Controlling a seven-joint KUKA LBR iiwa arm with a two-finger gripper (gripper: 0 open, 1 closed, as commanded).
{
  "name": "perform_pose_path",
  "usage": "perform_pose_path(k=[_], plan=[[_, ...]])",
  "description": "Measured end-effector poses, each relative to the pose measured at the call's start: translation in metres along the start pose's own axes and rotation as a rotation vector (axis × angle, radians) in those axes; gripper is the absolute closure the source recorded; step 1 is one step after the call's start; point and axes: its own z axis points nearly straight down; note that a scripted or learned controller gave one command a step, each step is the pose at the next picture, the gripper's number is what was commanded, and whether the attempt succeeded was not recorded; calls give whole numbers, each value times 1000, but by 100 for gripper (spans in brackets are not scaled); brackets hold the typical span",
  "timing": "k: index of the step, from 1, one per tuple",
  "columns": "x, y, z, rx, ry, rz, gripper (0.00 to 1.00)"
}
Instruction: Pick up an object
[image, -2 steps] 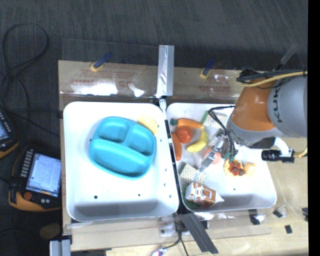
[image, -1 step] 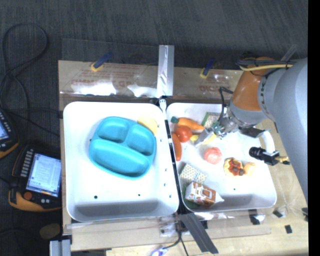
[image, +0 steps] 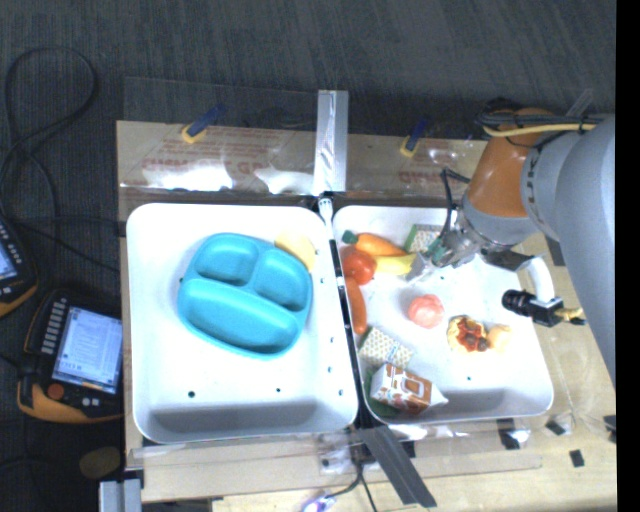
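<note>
My gripper (image: 432, 258) hangs low in the upper middle of the right bin (image: 525, 385), its tip beside the right end of a yellow banana (image: 397, 264). Nothing shows between its tips. Left of the banana lie a red tomato (image: 358, 266) and an orange pepper (image: 375, 243). A pink ball (image: 425, 309) sits just below the gripper. A brown and yellow pastry (image: 470, 334) lies further right. A small printed carton (image: 402, 388) and a checkered packet (image: 385, 347) rest near the front left corner. An orange carrot (image: 356, 305) lies along the left wall.
The left bin (image: 140, 330) holds a blue divided plate (image: 245, 292) with a yellow piece (image: 295, 248) at its upper right edge. A pale patterned packet (image: 422, 238) lies behind the gripper. The arm's orange band (image: 500, 185) rises over the right bin's back right corner.
</note>
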Motion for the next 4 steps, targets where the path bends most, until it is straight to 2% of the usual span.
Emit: perform_pose_path(k=[1,2,4], plan=[[-27,19,-13,32,19,241,100],[-48,-43,9,1,6,343,100],[-48,-42,-8,5,2,340,100]])
